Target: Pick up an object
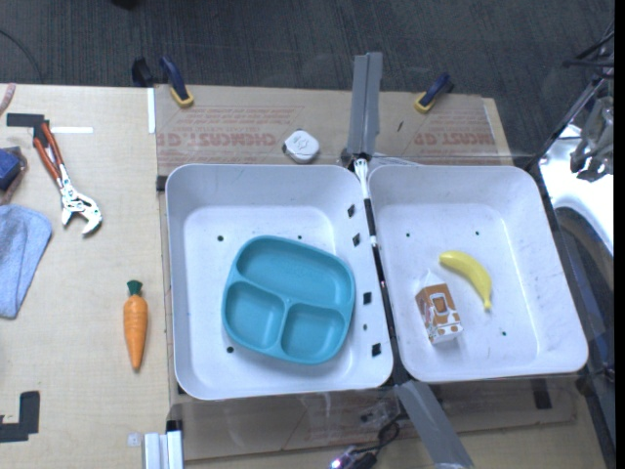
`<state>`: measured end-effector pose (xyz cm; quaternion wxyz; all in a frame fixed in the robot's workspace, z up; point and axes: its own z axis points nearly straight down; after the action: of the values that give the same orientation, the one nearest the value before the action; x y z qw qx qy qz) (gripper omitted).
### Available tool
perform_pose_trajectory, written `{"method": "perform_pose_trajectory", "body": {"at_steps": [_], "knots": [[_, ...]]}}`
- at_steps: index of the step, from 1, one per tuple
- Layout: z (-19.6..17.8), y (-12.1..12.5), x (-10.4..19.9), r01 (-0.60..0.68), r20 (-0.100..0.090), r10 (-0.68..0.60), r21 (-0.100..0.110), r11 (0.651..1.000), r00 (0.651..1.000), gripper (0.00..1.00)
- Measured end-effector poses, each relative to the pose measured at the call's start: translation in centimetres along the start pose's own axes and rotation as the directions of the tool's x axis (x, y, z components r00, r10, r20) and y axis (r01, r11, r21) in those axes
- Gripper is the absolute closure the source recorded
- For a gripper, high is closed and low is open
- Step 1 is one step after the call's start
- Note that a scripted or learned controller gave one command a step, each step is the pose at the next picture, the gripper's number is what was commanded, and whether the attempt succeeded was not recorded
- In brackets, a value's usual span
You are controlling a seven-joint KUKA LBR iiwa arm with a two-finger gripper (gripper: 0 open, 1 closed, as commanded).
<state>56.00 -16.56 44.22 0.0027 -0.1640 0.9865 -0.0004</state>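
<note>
A yellow banana (468, 276) lies flat in the right bin (518, 203). A small brown-and-white carton (438, 313) lies just beside it. A teal divided plate (289, 300) fills the left bin (195, 213).

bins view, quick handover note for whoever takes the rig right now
Gripper: not seen over either bin, so nothing is held.
Right bin: a banana and a small carton lying close together, apparently just apart.
Left bin: a blue divided plate, flat on the floor.
On the bench outside the bins: a toy carrot, pliers, a blue cloth.
Done: nothing picked yet.
Left: the whole pick. The banana or carton look like the easier grabs.
</note>
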Motion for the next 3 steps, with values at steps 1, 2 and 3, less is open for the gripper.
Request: {"method": "perform_pose_trajectory", "body": {"at_steps": [1, 2, 3], "knots": [[0.6, -2.8, 6.5, 0.518, -0.001, -0.518, -0.003, 0.855, 0.855, 1.00], [0.1, -2.7, -4.7, 0.546, 0.001, -0.546, -0.003, 0.838, 0.838, 1.00], [14.2, 7.3, -6.3, 0.690, 0.001, -0.690, -0.007, 0.724, 0.724, 1.00]]}}
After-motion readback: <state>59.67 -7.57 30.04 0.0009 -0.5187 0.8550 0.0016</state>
